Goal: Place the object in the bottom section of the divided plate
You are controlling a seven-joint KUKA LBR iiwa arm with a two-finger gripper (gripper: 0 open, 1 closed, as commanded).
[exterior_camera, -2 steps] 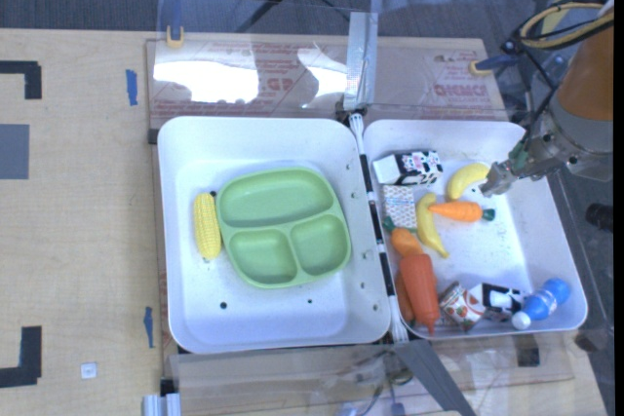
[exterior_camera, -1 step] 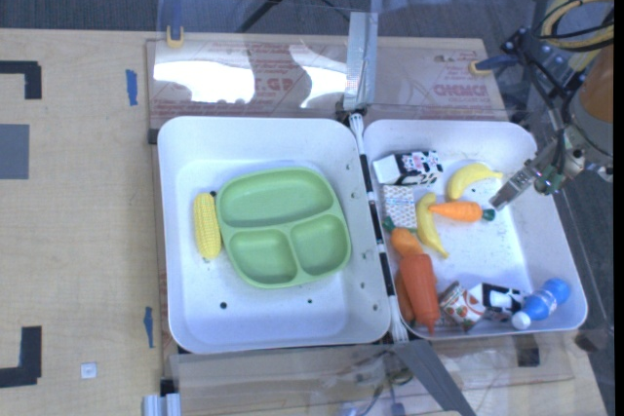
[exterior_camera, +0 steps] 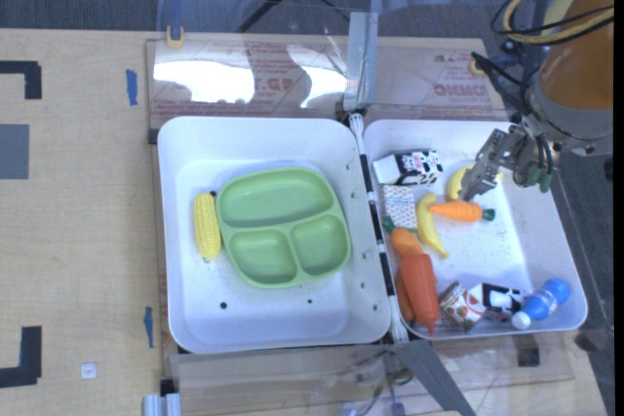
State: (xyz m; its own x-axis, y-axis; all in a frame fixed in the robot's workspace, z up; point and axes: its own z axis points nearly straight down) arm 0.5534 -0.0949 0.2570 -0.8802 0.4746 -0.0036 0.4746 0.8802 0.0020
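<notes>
Fingers (exterior_camera: 480, 178) point down and left from the wrist, grey and set close together; whether they are parted or closed I cannot tell. The gripper (exterior_camera: 475, 188) hangs over the back half of the right bin (exterior_camera: 558, 239), its tip just above a small carrot (exterior_camera: 460, 209). Whether it touches the carrot is unclear. The carrot lies flat on the bin floor, green end toward the right, and nothing shows it being gripped.

Just left of the carrot a banana (exterior_camera: 430, 225) lies curved, and a second yellow piece (exterior_camera: 456, 180) sits beside the gripper tip. Behind these, a black-and-white carton (exterior_camera: 409, 167) lies near the bin's back left corner, with a patterned packet (exterior_camera: 399, 204) in front of it. A big carrot (exterior_camera: 419, 289) lies along the left wall toward the front. At the front edge are a small carton (exterior_camera: 480, 302) and a blue bottle (exterior_camera: 543, 298) lying on its side.

The left bin (exterior_camera: 185, 297) holds the green plate (exterior_camera: 283, 225), well apart from the gripper. Its large section is toward the back and its two smaller sections toward the front. A corn cob (exterior_camera: 206, 224) lies just beside the plate's left rim.
</notes>
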